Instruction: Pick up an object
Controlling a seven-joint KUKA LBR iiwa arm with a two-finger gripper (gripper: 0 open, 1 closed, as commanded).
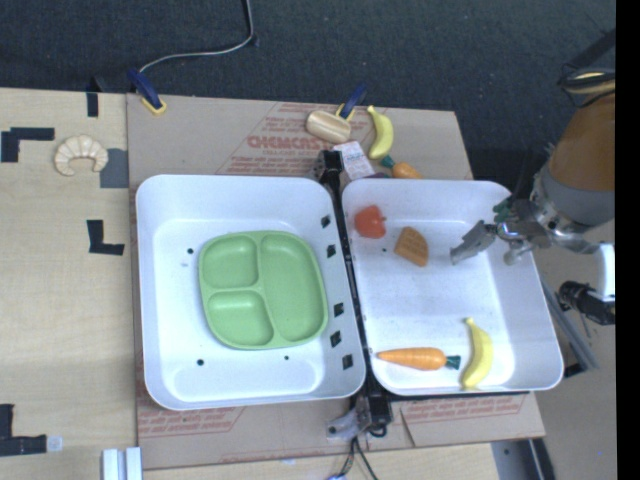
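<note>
Jaws [470, 250], grey metal, state unclear, beside wedge-shaped brown bread piece [411, 246] in smooth white bin [525, 298].

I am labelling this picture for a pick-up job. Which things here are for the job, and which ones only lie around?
For the job, in the right bin near the gripper:
- tomato
- brown piece
- carrot
- banana

Just lying about:
- green plate in the left bin
- croissant on the bench
- bread roll and second banana behind the bins
</note>
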